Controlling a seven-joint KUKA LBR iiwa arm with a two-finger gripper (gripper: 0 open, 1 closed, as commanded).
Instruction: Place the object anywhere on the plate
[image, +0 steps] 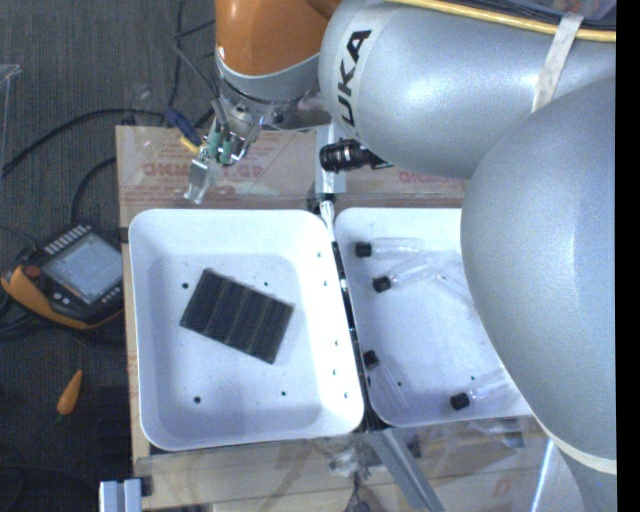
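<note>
— While the pincer (205, 170) hangs above the table past the left bin (150, 300), is it holding anything?
— I can't tell. Clear tubes (405, 268) lie in the right bin, and the dark plate (238, 315) waits flat in the left bin.

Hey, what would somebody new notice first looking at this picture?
The huge grey arm with its orange band fills the upper right, its pincer hanging beyond the far edge of the left white bin. A dark ribbed rectangular plate lies in that bin; clear black-capped tubes lie in the right one.
</note>
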